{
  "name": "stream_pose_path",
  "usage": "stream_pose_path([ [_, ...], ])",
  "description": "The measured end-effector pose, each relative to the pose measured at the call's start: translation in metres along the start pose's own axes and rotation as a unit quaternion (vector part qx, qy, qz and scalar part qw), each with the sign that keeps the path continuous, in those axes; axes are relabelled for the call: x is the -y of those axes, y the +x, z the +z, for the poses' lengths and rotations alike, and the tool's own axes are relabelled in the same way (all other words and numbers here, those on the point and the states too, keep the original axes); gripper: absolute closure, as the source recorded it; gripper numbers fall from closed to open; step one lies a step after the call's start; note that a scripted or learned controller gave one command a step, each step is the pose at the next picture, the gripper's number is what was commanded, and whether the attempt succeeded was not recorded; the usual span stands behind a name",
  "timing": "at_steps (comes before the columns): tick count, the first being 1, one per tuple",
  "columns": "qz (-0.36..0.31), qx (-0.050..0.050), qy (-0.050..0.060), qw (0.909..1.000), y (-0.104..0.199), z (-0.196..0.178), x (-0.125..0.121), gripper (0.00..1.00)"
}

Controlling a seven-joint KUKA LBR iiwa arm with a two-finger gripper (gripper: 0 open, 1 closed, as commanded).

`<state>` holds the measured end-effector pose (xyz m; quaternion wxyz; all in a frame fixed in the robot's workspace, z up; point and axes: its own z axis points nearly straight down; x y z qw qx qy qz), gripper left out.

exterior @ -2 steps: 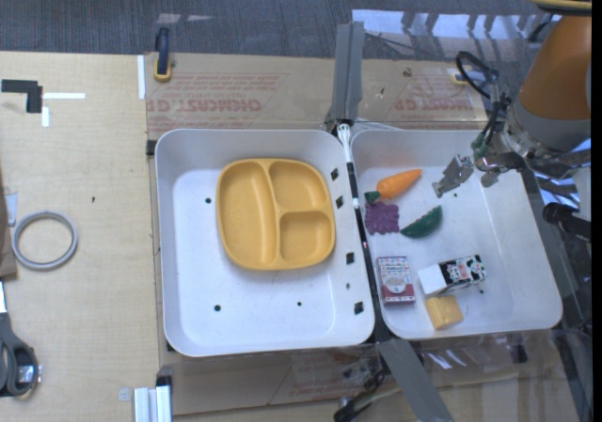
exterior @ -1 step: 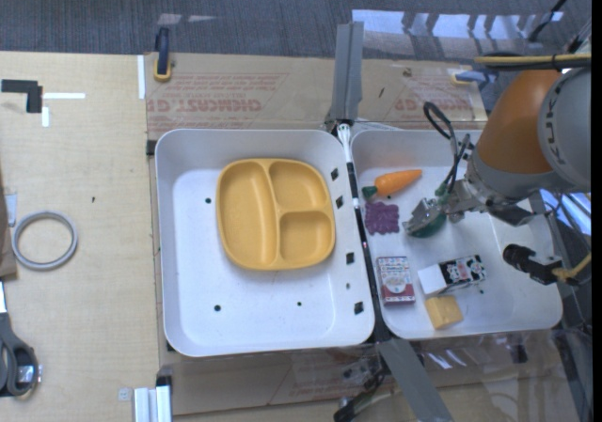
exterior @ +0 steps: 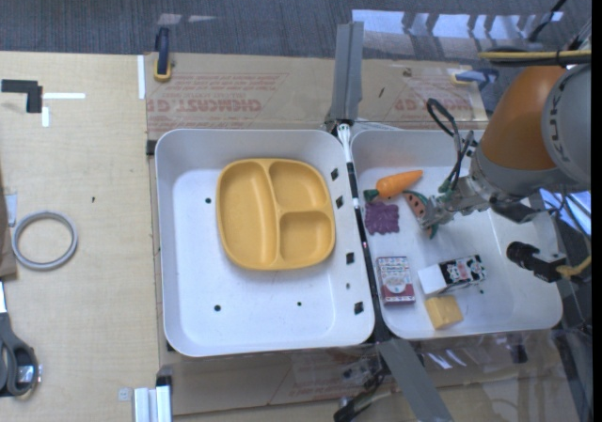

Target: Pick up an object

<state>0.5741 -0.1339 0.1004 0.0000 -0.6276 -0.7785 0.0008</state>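
There are two white bins, one yellow divided plate, one carrot, one purple grape bunch, one red card box, one yellow block, one tape roll.

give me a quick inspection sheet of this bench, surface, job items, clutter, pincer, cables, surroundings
surface: two white bins side by side, left bin and right bin, on a cardboard-covered bench.
job's things: in the right bin, a carrot, a purple piece, a red card pack, a black and white box, a yellow block.
clutter: yellow divided plate in the left bin.
grippers: pincer low in the right bin, just right of the purple piece; grip cannot be told.
cables: black cable looping by the wrist.
surroundings: tape ring and scissors on the wooden table at left.
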Motion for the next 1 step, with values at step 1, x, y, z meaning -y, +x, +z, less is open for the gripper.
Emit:
stream_pose_path([
  [1,0.107,0.000,0.000,0.9942,0.0900,-0.0909,-0.0388,1.00],
])
